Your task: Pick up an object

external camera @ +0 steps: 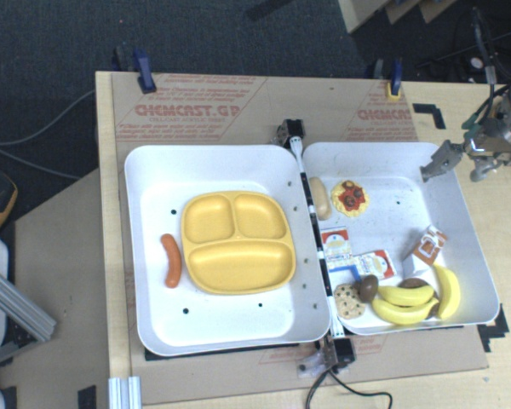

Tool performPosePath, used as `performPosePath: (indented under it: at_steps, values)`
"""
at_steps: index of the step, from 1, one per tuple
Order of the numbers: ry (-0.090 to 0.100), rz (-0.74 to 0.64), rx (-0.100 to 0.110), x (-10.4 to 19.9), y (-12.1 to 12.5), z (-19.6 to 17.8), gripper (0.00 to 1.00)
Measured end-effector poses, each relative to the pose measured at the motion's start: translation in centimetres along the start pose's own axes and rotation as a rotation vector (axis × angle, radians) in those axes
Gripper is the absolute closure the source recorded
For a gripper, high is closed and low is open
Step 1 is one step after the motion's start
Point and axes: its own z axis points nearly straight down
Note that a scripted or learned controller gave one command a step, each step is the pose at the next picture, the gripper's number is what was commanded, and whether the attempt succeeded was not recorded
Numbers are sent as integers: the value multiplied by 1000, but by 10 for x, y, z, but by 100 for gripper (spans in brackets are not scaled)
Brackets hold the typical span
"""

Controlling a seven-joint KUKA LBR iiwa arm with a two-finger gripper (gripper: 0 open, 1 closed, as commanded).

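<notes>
My gripper (460, 164) hangs over the far right rim of the right bin (398, 160), its two fingers spread open with nothing between them. Below it in that bin lie a small brown packet (428, 247), a bunch of yellow bananas (413, 297), a cookie (347, 301), a dark brown round piece (368, 287), two small cartons (358, 258), a bread roll (319, 197) and a little pizza (350, 197). All of these sit well apart from the fingers.
The left bin (145, 186) holds a yellow divided plate (237, 241) and a red sausage (172, 260) beside it. A ridge where the bins meet (311, 228) runs down the middle. Blue clamps (142, 69) grip the bench's far edge.
</notes>
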Motion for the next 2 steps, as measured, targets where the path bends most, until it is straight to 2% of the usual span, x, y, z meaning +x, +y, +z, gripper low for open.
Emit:
performPosePath:
  at_steps: [1,2]
  values:
    - [5,2,14,-6,-37,125,0]
    - [5,-6,5,64,-24,178,0]
